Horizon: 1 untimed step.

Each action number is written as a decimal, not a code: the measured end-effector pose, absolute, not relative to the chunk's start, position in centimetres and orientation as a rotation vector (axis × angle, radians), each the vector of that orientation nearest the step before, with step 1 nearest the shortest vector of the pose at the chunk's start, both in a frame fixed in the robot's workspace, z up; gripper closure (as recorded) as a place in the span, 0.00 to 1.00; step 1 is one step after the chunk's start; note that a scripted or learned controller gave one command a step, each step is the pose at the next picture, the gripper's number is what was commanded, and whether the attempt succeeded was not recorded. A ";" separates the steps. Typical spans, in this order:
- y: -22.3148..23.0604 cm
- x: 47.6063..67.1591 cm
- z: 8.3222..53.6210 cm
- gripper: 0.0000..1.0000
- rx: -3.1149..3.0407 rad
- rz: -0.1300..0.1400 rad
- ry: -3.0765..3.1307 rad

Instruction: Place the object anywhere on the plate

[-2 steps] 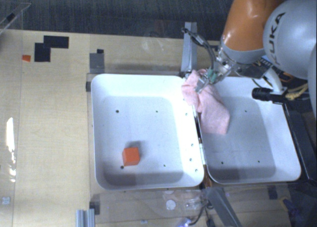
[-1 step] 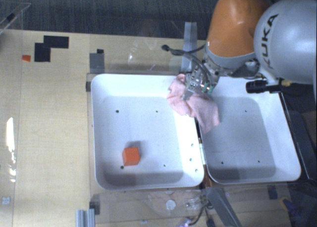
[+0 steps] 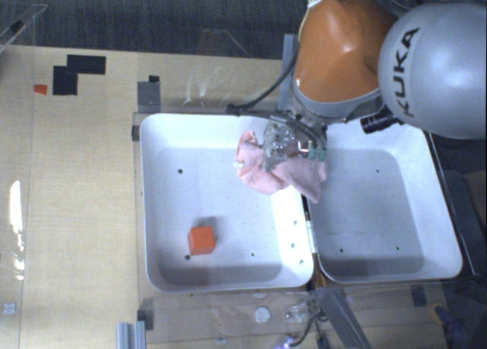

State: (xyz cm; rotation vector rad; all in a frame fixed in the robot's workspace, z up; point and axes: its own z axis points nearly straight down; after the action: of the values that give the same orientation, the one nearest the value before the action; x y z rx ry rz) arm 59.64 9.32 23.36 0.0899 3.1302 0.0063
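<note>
Camera view | your pincer [image 3: 293, 150] grips pink cloth [image 3: 278, 169], hanging over the divide between left bin [image 3: 163, 188] and right bin [image 3: 396, 210] | no plate visible; placing remains

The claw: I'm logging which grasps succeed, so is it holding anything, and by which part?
The claw has the pink cloth pinched at its upper middle; the rest hangs crumpled over the edge between the two bins.
</note>
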 end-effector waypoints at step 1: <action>12.6 56.0 22.7 1.00 -0.006 0.006 3.134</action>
State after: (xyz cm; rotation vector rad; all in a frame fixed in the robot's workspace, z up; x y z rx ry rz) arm 55.98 12.62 22.70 -0.0057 3.1336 0.0057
